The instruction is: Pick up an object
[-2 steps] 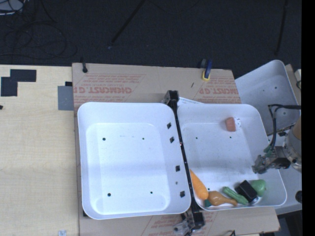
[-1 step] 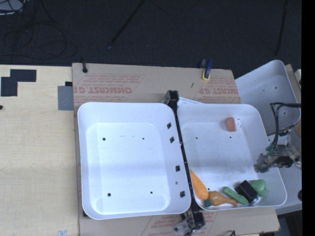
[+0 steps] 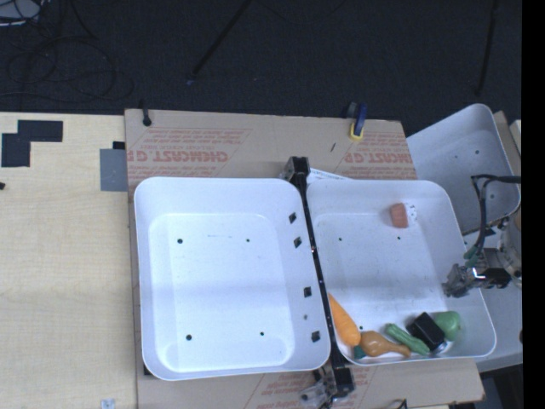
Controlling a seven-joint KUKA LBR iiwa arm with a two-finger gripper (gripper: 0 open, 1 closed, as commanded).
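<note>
Reaching in from the right, the hand [image 3: 467,278] is being held low over the right bin's [image 3: 375,228] rim; its grip cannot be told.

Two shallow white plastic bins [image 3: 162,228] sit on tan cardboard [image 3: 255,147] printed in red letters. At five o'clock in the right bin: a long orange carrot-shaped toy [image 3: 343,320], a green toy [image 3: 446,321], a black block [image 3: 426,331]. At one o'clock, a small salmon-pink block [image 3: 398,216].
</note>
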